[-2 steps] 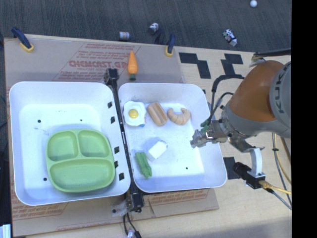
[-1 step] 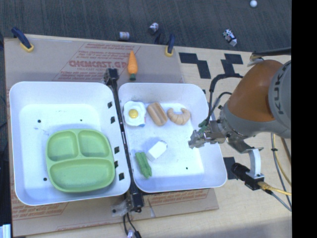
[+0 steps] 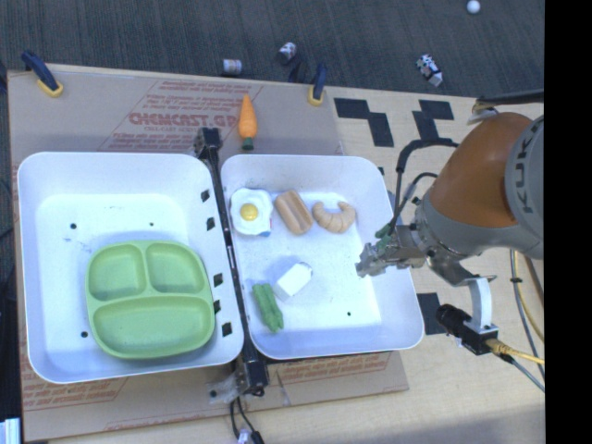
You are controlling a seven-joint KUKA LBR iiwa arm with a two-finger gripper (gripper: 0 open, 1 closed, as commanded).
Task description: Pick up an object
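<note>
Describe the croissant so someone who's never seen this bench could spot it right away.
Start at the right bin. Along its far side lies a row of three toy foods: fried egg, hot dog, then the croissant, nearest the gripper. It alone is a tan, curved crescent.

arm: reaching in from right; wrist bent downward; gripper: low

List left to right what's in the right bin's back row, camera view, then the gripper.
Fried egg → hot dog → croissant → gripper, over the right bin's right edge.
</note>
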